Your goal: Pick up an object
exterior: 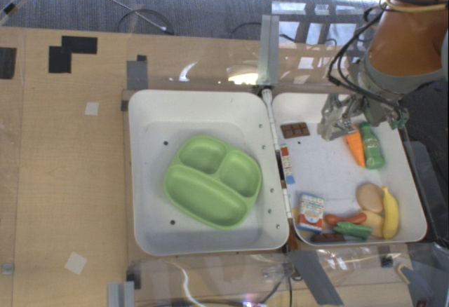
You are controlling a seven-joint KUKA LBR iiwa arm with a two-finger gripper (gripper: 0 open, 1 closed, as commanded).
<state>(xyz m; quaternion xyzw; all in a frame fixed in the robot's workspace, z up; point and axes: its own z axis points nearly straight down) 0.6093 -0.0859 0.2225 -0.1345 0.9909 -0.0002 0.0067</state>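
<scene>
The right bin point(316, 172) holds the loose objects. An orange carrot point(356, 149) and a green bottle point(372, 149) lie side by side at its far right. My gripper point(342, 123) hangs over the bin's far right part, just left of and above the carrot's top end; the arm's orange band is above it. At the near edge lie a small printed carton point(311, 212), a tan rounded piece point(369, 196), a yellow banana point(390, 213), a red pepper point(345, 219) and a green vegetable point(353, 230). A brown chocolate bar point(295, 130) lies at the far left.
The left bin point(147, 228) holds a green divided plate point(212, 179). A raised divider point(278, 165) separates the two bins. Black cables loop beside the arm's wrist at the upper right. Bare white floor shows in the middle of the right bin.
</scene>
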